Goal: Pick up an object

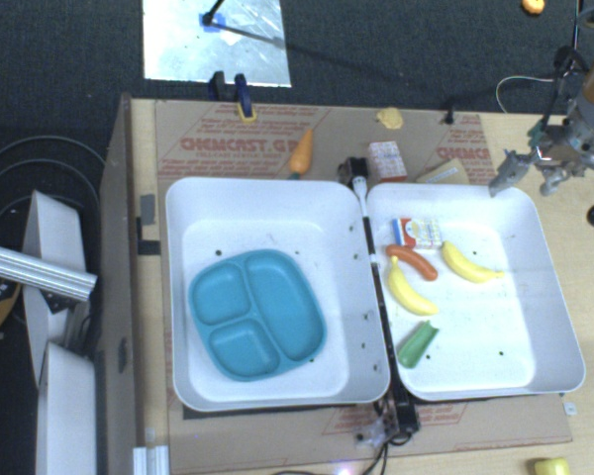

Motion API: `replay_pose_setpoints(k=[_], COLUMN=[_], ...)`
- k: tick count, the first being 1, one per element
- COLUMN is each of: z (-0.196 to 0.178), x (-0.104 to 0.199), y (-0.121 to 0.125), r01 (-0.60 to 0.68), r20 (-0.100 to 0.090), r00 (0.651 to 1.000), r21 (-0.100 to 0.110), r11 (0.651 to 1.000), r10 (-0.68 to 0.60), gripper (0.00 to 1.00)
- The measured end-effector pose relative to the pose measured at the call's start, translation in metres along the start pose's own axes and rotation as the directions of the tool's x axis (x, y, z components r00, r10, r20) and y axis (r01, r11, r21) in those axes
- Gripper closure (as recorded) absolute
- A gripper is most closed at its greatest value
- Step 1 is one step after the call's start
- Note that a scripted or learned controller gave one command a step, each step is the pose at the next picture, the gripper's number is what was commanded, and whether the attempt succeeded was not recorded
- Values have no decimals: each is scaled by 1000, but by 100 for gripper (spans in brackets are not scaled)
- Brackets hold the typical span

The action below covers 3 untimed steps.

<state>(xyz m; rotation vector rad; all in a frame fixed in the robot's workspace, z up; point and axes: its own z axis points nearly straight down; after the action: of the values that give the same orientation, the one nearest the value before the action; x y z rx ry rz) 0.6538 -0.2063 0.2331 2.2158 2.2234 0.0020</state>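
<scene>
The two bins (535, 265) are white. The tray (257, 313) is blue (a soft sea blue). Two bananas (470, 263) (411, 293) are yellow, the sausage (413, 261) is red-orange, and the pepper piece (417, 344) is green. The little box (417, 233) is red, blue and white. The bench (247, 142) is tan with red letters.

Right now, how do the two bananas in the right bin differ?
The upper banana lies nearer the bin's right side, curved, running down-right. The lower banana lies by the hot dog, near the bin's left wall, looks straighter and paler. Both are yellow, lying flat in the right bin, untouched by the claw.
</scene>
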Motion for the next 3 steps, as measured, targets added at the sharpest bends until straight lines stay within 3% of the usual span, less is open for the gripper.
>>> replay_pose_setpoints(k=[1,2,3], z=[153,148,147], x=[127,110,96], y=[-24,10,16], r01=[10,2,-2], r20=[-9,-1,-1], r00=[1000,1000,1000], r21=[14,-3,-2], r11=[1000,1000,1000], r10=[-10,-2,2], gripper=[0,0,0])
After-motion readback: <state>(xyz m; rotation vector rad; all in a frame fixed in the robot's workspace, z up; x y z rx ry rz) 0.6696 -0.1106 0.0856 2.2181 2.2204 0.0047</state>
